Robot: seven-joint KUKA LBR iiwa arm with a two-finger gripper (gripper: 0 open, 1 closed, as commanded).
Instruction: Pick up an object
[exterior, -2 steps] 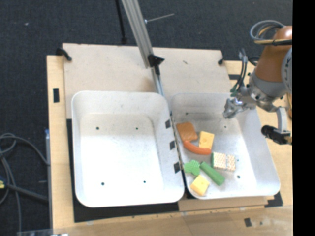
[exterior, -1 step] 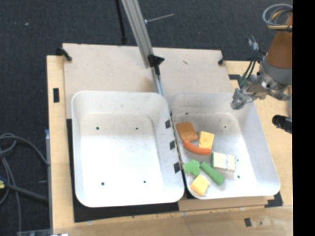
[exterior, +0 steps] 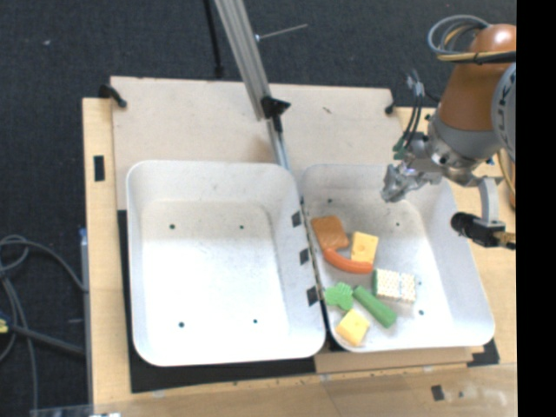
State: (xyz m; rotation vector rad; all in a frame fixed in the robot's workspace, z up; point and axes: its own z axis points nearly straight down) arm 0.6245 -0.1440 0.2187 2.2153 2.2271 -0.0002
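Observation:
The right bin (exterior: 452,259) holds several small toys: a brown bread-like piece (exterior: 329,231), an orange carrot-like piece (exterior: 347,262), a yellow block (exterior: 364,247), a pale waffle-patterned block (exterior: 395,285), a green piece (exterior: 360,301) and another yellow block (exterior: 353,327). My gripper (exterior: 397,185) hangs over the bin's far right part, above and to the right of the toys, apart from all of them. Nothing shows between its fingertips.
The left bin (exterior: 148,233) lies beside the right one. A slanted metal pole (exterior: 248,50) with a black clamp rises behind the bins. A black bracket (exterior: 473,227) sticks over the right bin's right rim. Cables lie at the far left.

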